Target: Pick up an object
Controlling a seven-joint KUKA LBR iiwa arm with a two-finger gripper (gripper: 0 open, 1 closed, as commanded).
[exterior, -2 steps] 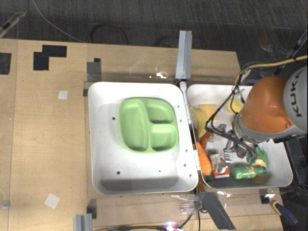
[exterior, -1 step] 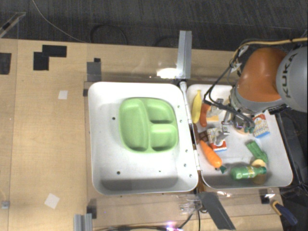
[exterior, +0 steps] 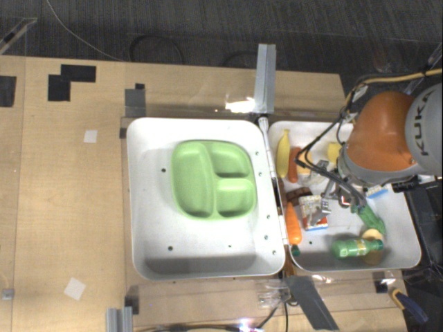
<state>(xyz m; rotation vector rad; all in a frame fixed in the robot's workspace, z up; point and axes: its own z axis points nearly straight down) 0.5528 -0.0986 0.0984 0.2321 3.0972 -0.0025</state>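
Observation:
My gripper (exterior: 320,206) is down in the right bin (exterior: 408,254), low over a clutter of small items near the bin's middle left. Under and beside it lie a brown piece (exterior: 299,195) and a red and white packet (exterior: 317,220). An orange carrot (exterior: 293,227) lies along the bin's left wall. A yellow banana (exterior: 283,153) sits at the back left with a reddish sausage-like piece (exterior: 293,164) beside it. A green bottle (exterior: 354,247) lies at the front. The arm's orange band (exterior: 381,133) hides the bin's back right.
The left bin (exterior: 149,254) holds a green divided plate (exterior: 212,178) in its middle. A grey metal post (exterior: 266,81) stands behind the seam between the bins. A green vegetable-shaped toy (exterior: 371,218) lies right of my gripper. Cables run off the wrist.

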